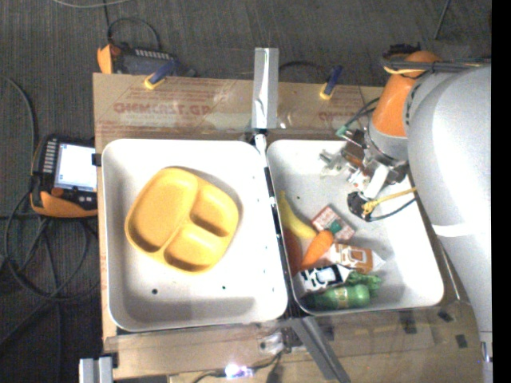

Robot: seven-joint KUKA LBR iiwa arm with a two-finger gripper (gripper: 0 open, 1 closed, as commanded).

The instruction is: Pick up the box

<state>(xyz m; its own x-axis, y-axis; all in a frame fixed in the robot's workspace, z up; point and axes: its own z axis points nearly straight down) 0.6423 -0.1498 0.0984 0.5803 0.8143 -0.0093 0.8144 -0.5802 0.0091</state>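
I cannot tell how my gripper [358,183] stands, hanging over the right bin [415,294]. The box [333,220] lies at seven o'clock from me, touching the carrot [317,248] and beside the banana [292,219]. At nine o'clock, the left bin [120,294] holds a yellow tray [184,219].

A yellow divided plate [184,218] with three compartments lies in the middle of the left bin [120,294], tilted a little against the bin's edges; in the right bin [423,290] a banana [292,220] lies along the left wall, and an orange carrot [317,248] rests just beside it, slanting toward the bin's near edge; a green bottle [343,296] (lying on its side) sits against the near wall; a brown cardboard sheet [184,110] with red lettering covers the table behind both bins, held at its far edge by two blue clamps [157,73]; an orange handheld device [64,178] with a lit screen lies on the floor past the table's left edge, amid black cables [24,246].
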